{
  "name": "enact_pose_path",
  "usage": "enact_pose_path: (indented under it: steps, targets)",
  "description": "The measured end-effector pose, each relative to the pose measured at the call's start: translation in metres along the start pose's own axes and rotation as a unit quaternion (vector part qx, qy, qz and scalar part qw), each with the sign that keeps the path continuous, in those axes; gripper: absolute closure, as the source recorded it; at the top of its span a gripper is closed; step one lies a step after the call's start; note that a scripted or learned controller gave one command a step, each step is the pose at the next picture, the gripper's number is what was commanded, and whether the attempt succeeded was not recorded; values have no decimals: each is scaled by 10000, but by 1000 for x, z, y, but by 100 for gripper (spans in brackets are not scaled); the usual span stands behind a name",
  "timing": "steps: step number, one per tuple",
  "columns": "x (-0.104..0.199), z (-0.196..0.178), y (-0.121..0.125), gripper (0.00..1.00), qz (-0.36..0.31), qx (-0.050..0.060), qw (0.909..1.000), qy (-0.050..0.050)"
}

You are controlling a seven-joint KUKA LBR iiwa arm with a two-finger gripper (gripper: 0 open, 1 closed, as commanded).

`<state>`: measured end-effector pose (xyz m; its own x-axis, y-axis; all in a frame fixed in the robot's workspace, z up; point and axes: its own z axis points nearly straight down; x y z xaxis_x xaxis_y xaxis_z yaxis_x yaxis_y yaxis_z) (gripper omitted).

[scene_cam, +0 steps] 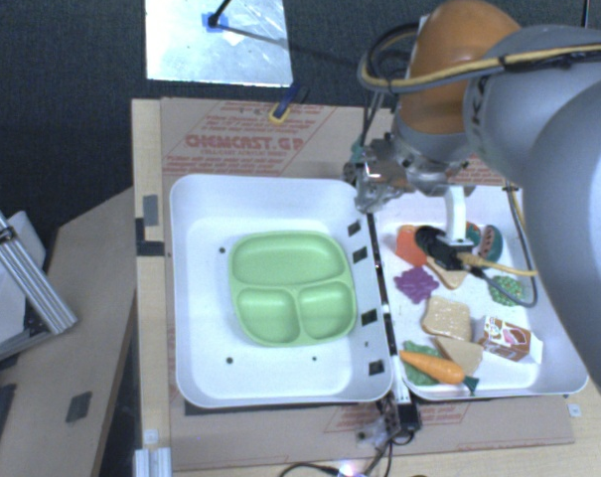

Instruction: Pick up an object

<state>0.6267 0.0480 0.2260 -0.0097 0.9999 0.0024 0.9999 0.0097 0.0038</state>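
Grey arm (548, 137) hangs over the right bin (553, 366) of toy food; jaws' state unclear.

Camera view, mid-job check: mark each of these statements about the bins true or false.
1. The green tray lies in the left bin. True.
2. The carrot lies on the green tray. False: it lies in the right bin, near the front edge.
3. The purple piece lies in the right bin. True.
4. The green tray has five compartments. False: it has three.
5. The toast slice lies in the left bin. False: it lies in the right bin, behind the carrot.
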Motion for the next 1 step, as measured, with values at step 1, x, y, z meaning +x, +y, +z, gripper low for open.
enact_pose_path:
  steps: [1]
  targets:
    - [52, 0, 12, 100, 5, 2, 10000, -8]
